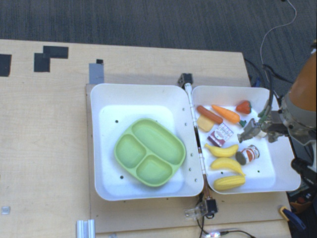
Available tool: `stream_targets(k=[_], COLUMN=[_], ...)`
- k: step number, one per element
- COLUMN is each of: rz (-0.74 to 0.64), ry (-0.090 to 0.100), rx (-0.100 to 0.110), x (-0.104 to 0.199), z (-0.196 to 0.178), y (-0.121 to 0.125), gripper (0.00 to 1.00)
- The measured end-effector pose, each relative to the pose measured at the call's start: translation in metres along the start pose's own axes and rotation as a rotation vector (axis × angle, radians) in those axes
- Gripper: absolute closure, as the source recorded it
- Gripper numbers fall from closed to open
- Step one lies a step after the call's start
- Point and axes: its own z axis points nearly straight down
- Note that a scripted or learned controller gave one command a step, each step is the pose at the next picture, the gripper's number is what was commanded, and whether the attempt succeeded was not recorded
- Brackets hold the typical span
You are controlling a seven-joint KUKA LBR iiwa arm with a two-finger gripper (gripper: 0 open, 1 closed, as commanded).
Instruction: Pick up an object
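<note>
Right bin (282, 180) contains toy food: hot dog (209, 114), carrot (226, 113), strawberry (243, 106), cheese wedge (204, 125), small packet (221, 132), two bananas (221, 150) (227, 165), lemon-yellow piece (229, 182), and a small can (249, 154). Gripper (249, 131) hangs above the bin centre, just above the can, fingers spread, nothing between them. Left bin (104, 133) holds a green divided plate (150, 152).

This looks like a robotics lab or test room. A plain pale wooden worktop (44, 133) stands on grey office carpet (148, 14), with two shallow white bins (99, 133) fixed side by side on it. Black tape marks (49, 57) are stuck to the wood, loose cables (277, 24) trail across the floor, and the items are plastic toy food (225, 150) rather than real groceries.
</note>
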Motion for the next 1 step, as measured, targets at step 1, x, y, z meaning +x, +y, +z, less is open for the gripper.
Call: stream_targets(k=[1], rz=[0.003], ry=[-0.004], rx=[-0.013], x=[-0.0394], z=[0.1438], y=[0.0254], gripper=[0.00])
